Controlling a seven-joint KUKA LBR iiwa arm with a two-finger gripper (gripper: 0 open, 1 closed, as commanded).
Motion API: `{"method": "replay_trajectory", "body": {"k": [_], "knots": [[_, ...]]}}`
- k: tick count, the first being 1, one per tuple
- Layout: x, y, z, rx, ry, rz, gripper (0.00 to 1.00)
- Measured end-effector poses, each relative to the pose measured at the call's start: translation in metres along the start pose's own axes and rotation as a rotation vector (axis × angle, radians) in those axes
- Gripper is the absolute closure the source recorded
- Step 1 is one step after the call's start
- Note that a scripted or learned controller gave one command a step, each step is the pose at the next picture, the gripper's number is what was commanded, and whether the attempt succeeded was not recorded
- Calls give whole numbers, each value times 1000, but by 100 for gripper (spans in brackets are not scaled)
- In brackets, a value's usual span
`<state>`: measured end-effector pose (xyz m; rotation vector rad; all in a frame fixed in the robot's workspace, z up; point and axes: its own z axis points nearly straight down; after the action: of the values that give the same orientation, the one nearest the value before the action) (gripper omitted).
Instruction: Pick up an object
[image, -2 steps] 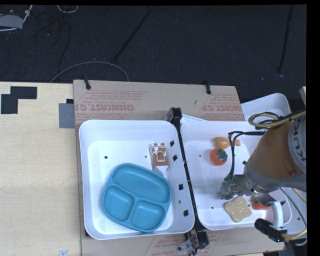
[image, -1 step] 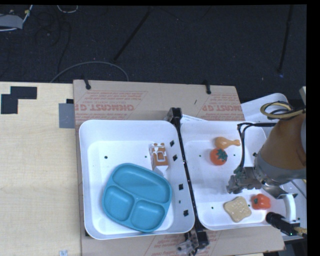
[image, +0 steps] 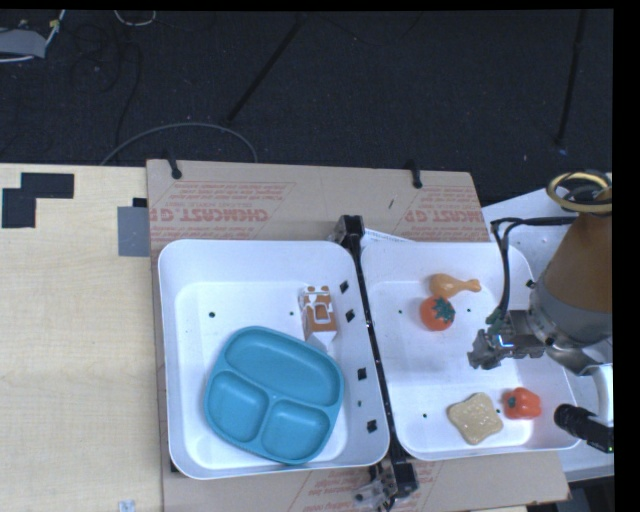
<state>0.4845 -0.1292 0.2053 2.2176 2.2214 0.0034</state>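
In the right bin (image: 420, 430) lie a red tomato with a green top (image: 437, 314), an orange drumstick-shaped piece (image: 456, 286), a tan slice of toast (image: 474, 417) and a small red pepper (image: 521, 403). My gripper (image: 487, 353) hangs low over the right side of this bin, between the tomato and the pepper, touching neither. Nothing shows between its dark fingers. The left bin (image: 190, 290) holds a blue divided plate (image: 273, 393) and a small orange and white toy (image: 319, 310).
A black divider (image: 366, 340) runs between the two bins. Both bins rest on a cardboard sheet (image: 300, 200) on the wooden bench. The arm's orange band (image: 590, 260) and black cables (image: 505, 260) stand over the right bin's far right edge.
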Motion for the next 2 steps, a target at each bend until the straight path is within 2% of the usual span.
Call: {"method": "replay_trajectory", "body": {"k": [1,2], "knots": [[-2,2,-42,1,0,1,100],[47,27,-33,6,1,-2,100]]}}
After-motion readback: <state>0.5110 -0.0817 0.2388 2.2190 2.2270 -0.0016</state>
